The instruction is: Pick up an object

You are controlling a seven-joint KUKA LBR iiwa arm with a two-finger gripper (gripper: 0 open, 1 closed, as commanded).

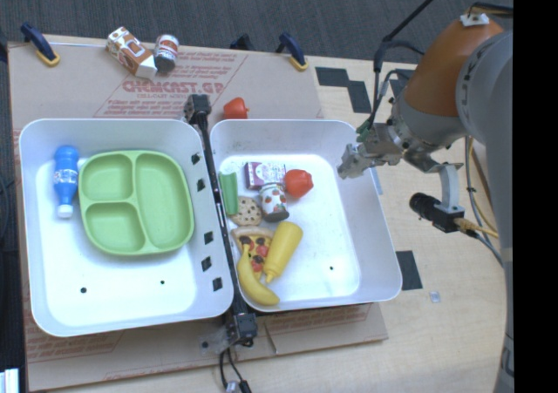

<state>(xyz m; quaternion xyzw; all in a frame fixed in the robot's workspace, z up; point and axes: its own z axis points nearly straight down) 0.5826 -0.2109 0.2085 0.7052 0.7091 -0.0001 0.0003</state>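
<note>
The right bin (pixel 366 243) holds a cluster of toy food along its left side: a red tomato (pixel 298 181), a purple carton (pixel 260 174), a green stick (pixel 228 192), a small jar (pixel 273 200), a cracker (pixel 248 209), a pizza slice (pixel 251 245), a yellow mustard bottle (pixel 281 250) and a banana (pixel 255 287). My gripper (pixel 356 160) hangs over the bin's right rim, well to the right of the tomato, with nothing visible in it.
The left bin (pixel 52 287) carries a green divided plate (pixel 137 200) and a blue bottle (pixel 65 179). Behind the bins on the cardboard lie a small carton (pixel 129 50), a can (pixel 166 52) and a red piece (pixel 235 108). Cables hang near the arm at the right.
</note>
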